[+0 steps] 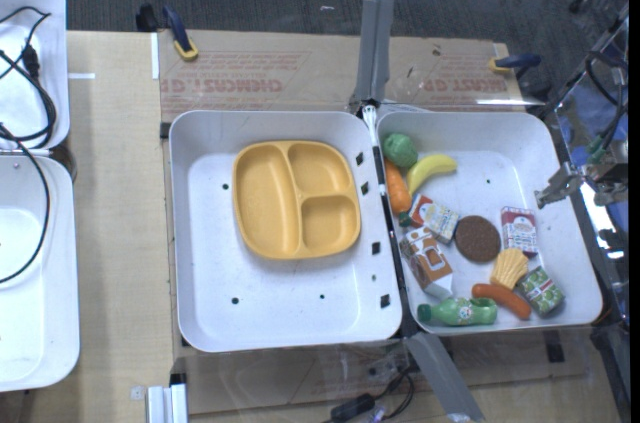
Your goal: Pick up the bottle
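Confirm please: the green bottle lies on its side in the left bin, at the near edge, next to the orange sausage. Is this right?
One thing is wrong: the bin. The camera view shows the green bottle lying on its side in the right bin, not the left one. The rest holds: it is at the near edge, next to the orange sausage.

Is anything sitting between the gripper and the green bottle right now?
Yes. The gripper sits at the right bin's right rim; the green bottle lies at the front wall, with the waffle and sausage between them.
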